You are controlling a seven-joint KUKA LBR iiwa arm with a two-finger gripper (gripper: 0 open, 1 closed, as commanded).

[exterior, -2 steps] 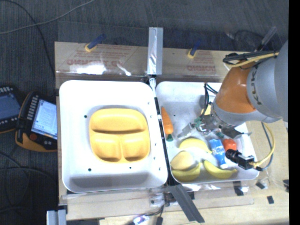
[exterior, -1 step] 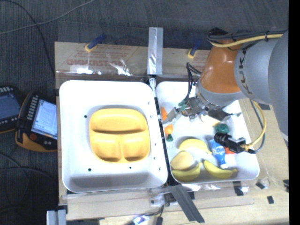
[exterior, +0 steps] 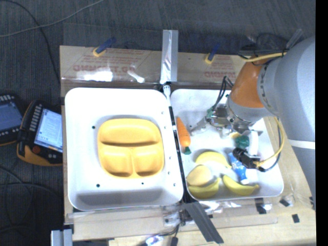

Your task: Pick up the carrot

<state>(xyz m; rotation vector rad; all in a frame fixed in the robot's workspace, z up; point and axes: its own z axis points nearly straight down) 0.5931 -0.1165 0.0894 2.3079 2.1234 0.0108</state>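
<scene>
The carrot (exterior: 183,133) is orange with a green stub at its near end. It lies lengthwise against the left wall of the right bin (exterior: 274,186). My gripper (exterior: 211,120) hangs low over the far middle of that bin, a little to the right of the carrot and apart from it. Nothing shows between gripper and carrot but bare bin floor. The grey arm with its orange band (exterior: 248,88) reaches in from the right and hides the bin's far right corner.
A yellow divided plate (exterior: 131,146) sits in the left bin (exterior: 82,188). Near the front of the right bin lie a banana (exterior: 241,188), two yellow fruits (exterior: 201,178), a blue-and-white item (exterior: 238,167) and a green piece (exterior: 243,140). A black cable (exterior: 271,158) loops over the right side.
</scene>
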